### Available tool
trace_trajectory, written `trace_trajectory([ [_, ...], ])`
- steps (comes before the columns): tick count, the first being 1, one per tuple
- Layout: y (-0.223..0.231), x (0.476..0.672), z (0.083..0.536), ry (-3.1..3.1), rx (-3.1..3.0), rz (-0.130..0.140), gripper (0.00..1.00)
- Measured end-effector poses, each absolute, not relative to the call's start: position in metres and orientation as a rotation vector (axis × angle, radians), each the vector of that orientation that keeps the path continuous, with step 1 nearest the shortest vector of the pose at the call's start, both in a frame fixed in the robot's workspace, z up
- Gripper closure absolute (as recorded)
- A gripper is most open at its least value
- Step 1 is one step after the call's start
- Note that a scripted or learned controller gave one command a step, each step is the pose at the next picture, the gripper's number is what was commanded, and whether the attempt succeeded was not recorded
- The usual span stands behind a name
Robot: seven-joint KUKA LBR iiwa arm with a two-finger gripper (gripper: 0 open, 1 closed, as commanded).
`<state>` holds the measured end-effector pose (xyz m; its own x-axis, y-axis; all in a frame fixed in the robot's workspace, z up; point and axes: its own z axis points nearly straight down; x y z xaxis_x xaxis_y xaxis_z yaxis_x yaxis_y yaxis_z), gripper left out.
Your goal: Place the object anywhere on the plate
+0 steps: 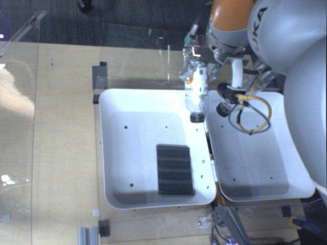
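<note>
A black ridged rectangular plate (174, 170) lies in the left bin (127, 137), near its front right. A small clear bottle (194, 97) with an orange and green label hangs upside down, its dark cap (197, 118) pointing down over the bin's right rim. My gripper (195, 78) is shut on the bottle's upper end, above the back right of the left bin. The bottle hangs well behind the plate and slightly to its right.
The right bin (265, 162) sits beside the left one, with their rims meeting just under the bottle. A looped yellow and black cable (250, 116) hangs from the wrist over the right bin. The large grey arm covers the upper right.
</note>
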<state>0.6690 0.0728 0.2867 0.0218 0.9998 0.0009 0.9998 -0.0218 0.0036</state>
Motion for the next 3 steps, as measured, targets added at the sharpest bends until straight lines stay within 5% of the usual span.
trace_trajectory([
  [1,0.085,0.619,0.258,2.309,2.13,0.002,1.0],
  [3,0.087,0.621,0.277,2.311,2.128,0.009,1.0],
])
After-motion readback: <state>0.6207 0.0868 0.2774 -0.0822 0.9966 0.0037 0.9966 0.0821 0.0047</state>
